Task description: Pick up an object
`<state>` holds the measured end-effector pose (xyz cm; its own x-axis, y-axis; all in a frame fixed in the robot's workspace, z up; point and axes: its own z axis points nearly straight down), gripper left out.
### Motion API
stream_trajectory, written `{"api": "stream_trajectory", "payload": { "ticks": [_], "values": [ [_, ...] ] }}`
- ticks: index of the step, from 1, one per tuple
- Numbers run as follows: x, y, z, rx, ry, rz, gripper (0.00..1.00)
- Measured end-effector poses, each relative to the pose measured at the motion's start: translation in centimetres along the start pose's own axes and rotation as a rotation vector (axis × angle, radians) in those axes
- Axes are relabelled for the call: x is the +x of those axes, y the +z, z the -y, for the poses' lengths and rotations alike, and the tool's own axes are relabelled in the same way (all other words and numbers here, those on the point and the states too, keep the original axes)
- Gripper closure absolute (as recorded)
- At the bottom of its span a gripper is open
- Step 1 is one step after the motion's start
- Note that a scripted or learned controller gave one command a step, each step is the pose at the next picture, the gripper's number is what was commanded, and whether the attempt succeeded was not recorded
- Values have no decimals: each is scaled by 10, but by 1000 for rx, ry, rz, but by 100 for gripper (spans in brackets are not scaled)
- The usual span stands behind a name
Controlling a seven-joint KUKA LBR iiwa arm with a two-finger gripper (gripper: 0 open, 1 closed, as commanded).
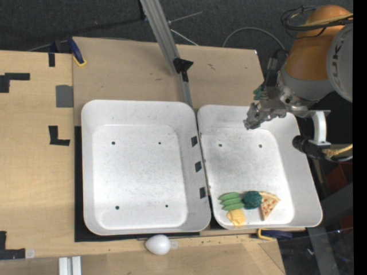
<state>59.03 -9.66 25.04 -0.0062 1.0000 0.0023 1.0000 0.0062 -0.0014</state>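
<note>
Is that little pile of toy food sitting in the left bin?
No, the small toy food pieces lie in the near corner of the right white bin.

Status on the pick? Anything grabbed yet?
Nothing grabbed yet. The gripper is over the far end of the right bin. The green pea pod, dark green toy, pizza slice and yellow piece lie clustered at its near edge. Approach, grasp and lift remain.
</note>
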Motion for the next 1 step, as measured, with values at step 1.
{"api": "stream_trajectory", "payload": {
  "ticks": [1],
  "values": [
    [49,13,9,2,1,1,100]
  ]
}}
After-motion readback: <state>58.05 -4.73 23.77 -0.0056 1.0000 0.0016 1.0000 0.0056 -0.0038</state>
